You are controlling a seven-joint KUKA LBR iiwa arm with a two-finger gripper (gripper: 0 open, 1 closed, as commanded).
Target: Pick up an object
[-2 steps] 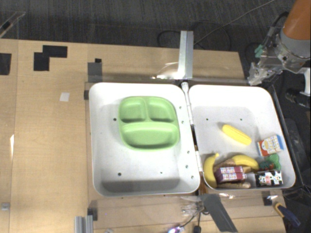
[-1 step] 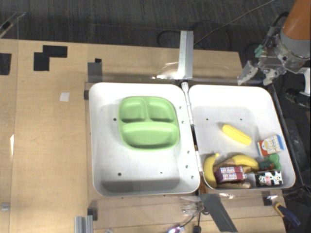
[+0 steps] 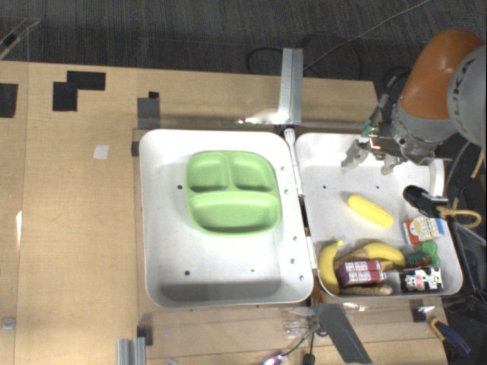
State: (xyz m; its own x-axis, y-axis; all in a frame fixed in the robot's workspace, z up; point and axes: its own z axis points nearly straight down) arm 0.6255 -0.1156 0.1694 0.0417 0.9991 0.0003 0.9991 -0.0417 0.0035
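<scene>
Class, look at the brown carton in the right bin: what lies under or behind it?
The brown carton lies across a banana, whose curve shows to its left and above it. The banana's middle is covered. Whether anything else lies beneath the carton cannot be seen.

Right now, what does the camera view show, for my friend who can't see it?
A robot hand hangs open over the right bin, holding nothing. Below it lie a corn cob, a banana and small cartons. The left bin holds a green tray.
</scene>
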